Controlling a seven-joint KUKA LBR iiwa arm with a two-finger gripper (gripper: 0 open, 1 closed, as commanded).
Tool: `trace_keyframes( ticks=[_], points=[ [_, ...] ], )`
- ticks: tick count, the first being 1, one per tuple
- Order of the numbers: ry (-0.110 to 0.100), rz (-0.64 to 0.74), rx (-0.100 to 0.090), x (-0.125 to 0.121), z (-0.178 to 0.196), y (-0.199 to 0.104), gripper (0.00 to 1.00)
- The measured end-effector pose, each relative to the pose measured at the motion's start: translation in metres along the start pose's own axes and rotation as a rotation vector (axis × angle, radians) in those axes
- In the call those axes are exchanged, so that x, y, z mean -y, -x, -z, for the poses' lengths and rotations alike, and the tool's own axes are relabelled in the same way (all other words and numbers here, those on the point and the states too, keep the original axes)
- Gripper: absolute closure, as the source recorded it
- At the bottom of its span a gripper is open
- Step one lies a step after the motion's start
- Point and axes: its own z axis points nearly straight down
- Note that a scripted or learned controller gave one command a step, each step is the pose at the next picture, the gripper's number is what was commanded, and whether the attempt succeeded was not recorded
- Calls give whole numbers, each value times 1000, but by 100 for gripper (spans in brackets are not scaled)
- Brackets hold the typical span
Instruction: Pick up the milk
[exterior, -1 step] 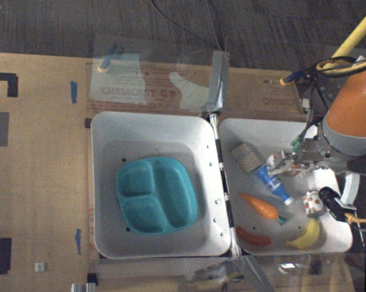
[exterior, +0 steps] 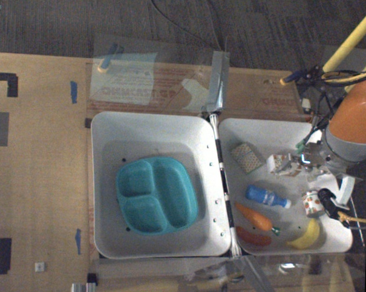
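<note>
The milk [exterior: 312, 204] is a small white carton with red-orange print. It stands near the right wall of the right bin [exterior: 229, 133], just above a yellow banana [exterior: 306, 233]. My gripper [exterior: 287, 165] hangs over the back half of that bin, up and to the left of the milk and apart from it. Nothing shows in its grasp. The grey arm with its orange band [exterior: 353, 113] reaches in from the right.
A blue bottle [exterior: 267, 197], an orange carrot [exterior: 254, 218], a red item [exterior: 251, 237] and a tan mesh-patterned object [exterior: 247, 157] also lie in the right bin. The left bin [exterior: 105, 133] holds a teal divided plate [exterior: 156, 194].
</note>
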Motion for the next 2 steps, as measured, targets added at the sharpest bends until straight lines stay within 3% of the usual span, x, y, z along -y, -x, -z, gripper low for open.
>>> trace_keyframes(
  ticks=[1,2],
  points=[
    [4,-6,0,0,11,3,100],
    [4,-6,0,0,11,3,0]
  ],
)
